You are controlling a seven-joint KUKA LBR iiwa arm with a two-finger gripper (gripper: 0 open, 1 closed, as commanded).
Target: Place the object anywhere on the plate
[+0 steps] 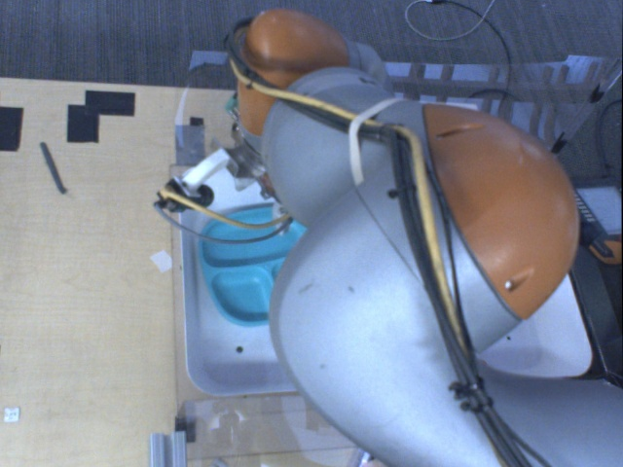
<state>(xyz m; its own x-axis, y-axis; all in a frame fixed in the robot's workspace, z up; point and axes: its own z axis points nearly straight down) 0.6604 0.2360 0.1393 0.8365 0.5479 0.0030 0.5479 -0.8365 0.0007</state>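
A blue plate with divided sections (238, 280) lies in the left white bin (209, 368). Its right part is hidden under the arm. The big grey and orange arm reaches in from the right, and its wrist hangs over the far end of the plate. My gripper (248, 168) sits there, just above the plate's far rim, mostly covered by the wrist. Whatever lies beneath the arm is hidden from me.
The arm covers most of the right white bin (555, 358). A small dark speck (239, 349) lies on the left bin's floor near the plate. The wooden bench to the left bears a thin dark rod (53, 167), black patches (97, 113) and a white scrap (161, 259).
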